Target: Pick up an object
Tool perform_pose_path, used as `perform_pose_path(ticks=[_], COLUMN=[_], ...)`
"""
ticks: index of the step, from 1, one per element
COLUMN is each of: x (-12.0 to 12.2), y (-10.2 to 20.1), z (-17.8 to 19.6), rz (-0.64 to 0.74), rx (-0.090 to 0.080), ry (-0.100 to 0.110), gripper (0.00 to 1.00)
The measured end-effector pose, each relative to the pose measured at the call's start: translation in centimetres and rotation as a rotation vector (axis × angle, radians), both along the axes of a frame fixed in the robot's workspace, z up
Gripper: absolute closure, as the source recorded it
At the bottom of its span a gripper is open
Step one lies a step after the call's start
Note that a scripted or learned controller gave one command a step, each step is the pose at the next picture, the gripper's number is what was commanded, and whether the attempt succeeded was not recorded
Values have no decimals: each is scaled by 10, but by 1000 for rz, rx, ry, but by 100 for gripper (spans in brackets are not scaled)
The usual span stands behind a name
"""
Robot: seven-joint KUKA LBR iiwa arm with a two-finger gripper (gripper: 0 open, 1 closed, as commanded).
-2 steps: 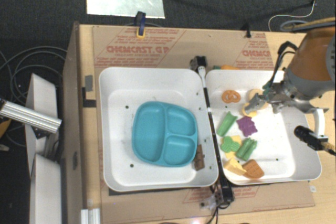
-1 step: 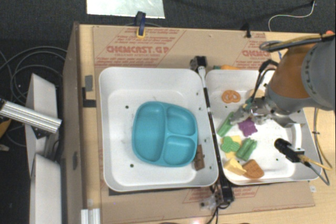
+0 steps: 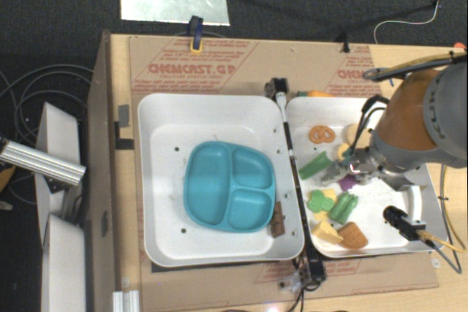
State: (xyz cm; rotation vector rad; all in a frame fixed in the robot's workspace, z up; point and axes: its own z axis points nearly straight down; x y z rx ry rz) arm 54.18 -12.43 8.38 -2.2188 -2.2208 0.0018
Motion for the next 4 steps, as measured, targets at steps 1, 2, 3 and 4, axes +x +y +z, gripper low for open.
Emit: perform_pose_path(ticks=[1,2,3,4], x=[97,-9,-49,30], y=[-9,2,34,-15], z=[2,33,3,48], rz=[7,-3,-2,3], rx=[-2,1,-2,-7], ry=[-8,3,-13,-16], gripper=[0,0,0,0])
